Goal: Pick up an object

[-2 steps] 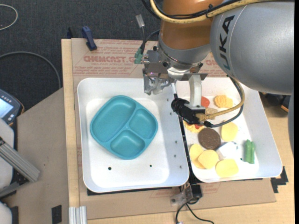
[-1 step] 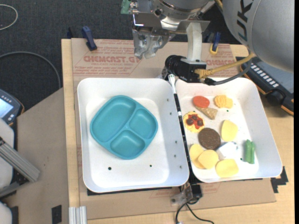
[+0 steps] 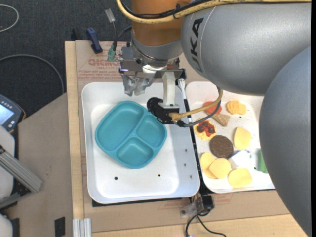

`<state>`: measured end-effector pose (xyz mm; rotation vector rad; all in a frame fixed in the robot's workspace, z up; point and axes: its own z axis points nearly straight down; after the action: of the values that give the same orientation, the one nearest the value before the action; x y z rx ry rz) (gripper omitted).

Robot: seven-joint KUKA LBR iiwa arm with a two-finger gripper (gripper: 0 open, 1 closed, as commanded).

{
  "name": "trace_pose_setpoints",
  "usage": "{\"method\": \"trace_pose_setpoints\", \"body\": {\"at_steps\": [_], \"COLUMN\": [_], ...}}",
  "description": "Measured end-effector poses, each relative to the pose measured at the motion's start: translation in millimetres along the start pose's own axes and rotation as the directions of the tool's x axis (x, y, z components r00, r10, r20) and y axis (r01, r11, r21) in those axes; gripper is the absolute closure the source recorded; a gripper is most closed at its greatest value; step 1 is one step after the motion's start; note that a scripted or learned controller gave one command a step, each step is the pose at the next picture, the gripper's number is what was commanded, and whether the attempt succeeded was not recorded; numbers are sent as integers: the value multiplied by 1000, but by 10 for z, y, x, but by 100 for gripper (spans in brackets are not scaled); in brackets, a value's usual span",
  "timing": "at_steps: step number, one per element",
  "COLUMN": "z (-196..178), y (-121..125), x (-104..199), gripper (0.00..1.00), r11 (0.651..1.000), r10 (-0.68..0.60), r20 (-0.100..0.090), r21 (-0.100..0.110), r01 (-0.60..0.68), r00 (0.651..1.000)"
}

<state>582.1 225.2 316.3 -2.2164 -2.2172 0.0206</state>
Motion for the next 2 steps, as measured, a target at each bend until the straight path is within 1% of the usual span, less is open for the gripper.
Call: {"method": "trace_pose_setpoints", "body": {"at_steps": [1,2], "z": [-1249,-1939], "y": [443,-406], "x": [-14,-8], "gripper": [100,100], "r11": [1000,1000], "r10": [0,-4], "r20": [-9,-9], "r21": [-31,-20], "r01": [0,4], "r00": [1000,1000]}}
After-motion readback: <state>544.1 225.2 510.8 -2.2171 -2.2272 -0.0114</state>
